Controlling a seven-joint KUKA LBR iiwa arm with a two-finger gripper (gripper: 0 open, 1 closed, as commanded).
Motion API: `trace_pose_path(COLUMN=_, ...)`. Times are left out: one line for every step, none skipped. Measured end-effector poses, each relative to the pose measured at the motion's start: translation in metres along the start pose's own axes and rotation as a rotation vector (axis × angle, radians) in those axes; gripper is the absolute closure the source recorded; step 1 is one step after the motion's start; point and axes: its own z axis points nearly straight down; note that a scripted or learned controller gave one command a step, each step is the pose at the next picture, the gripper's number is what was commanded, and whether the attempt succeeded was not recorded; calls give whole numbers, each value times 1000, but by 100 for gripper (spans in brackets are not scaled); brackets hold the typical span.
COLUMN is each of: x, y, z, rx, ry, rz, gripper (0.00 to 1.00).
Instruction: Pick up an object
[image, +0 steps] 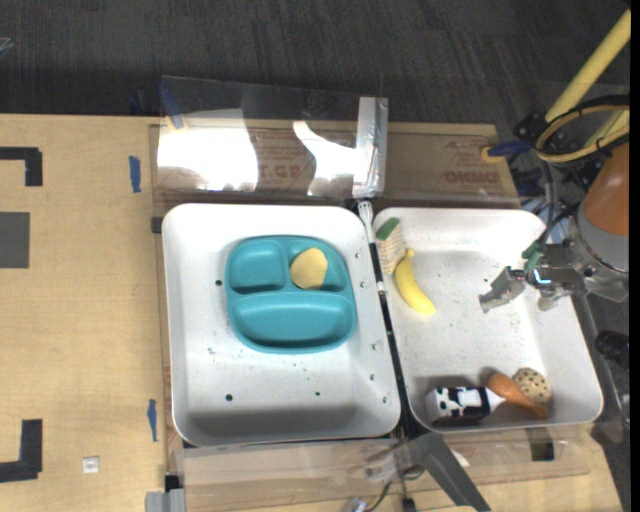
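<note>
The gripper (497, 292) is seen over the right bin (570, 395), reaching in from the right at mid depth, with its metal fingers (494, 296) pointing left and down toward the bin floor. Nothing is seen between the fingers; whether they are spread or closed cannot be told from this slant. The banana (412, 284) lies to the left of the gripper, apart from it, close to the bin's left wall and running from far to near. A small green and tan packet (388, 238) is found just beyond the banana's far end, against the same wall. Nearer than the gripper, along the bin's near edge, a black and white toy (462, 402) lies on its side, and just right of it an orange piece (507, 388) touches a speckled biscuit (531, 383). In the left bin (195, 330) a teal divided plate (290, 295) is set, with a yellow lump (309, 267) in its far right compartment
</note>
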Motion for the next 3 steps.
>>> trace_pose_path(x=32, y=48, z=106, rx=7, ry=2, rz=-150, gripper=0)
trace_pose_path(x=27, y=102, z=145, rx=-9, ry=-3, rz=-215, gripper=0)
trace_pose_path(x=24, y=151, z=147, rx=21, ry=3, rz=-277, gripper=0)
